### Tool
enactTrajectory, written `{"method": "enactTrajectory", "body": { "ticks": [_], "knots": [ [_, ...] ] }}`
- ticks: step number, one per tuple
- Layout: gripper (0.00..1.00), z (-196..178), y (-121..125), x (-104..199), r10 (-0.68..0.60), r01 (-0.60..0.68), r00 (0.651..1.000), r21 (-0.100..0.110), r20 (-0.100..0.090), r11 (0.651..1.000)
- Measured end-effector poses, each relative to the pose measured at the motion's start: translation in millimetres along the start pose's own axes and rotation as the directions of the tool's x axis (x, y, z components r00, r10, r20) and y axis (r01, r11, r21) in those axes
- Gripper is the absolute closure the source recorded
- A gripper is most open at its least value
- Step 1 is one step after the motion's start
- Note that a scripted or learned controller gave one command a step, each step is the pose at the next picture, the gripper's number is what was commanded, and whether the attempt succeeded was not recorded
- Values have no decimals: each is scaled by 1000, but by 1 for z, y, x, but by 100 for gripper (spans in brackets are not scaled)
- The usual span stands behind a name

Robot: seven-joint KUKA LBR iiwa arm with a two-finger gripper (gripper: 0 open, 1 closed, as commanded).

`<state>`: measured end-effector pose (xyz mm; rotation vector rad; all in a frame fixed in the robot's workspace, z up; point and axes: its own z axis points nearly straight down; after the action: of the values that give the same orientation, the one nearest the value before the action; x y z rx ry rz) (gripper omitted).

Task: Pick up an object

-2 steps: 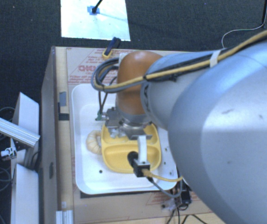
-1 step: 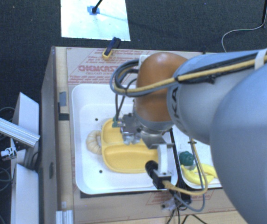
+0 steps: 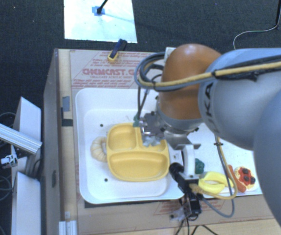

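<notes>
Arm housing, grey with an orange dome, hides much of the shallow white bin (image 3: 89, 131) on the surface. Its claw (image 3: 147, 133) sits over the yellow plastic divided tray's (image 3: 135, 160) right rim; its state I cannot tell. A beige ridged object (image 3: 99, 150) lies partly hidden against the tray's left side.

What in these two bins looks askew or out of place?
The yellow divided tray sits at a slant in the left bin, its left edge lying over a pale ring-shaped item. Nothing looks spilled or broken.
</notes>
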<state>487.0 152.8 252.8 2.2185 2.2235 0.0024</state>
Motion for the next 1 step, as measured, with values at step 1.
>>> {"method": "enactTrajectory", "body": {
  "ticks": [1],
  "knots": [
    [100,38,0,-96,0,0,1000,1,1,1000]
  ]
}}
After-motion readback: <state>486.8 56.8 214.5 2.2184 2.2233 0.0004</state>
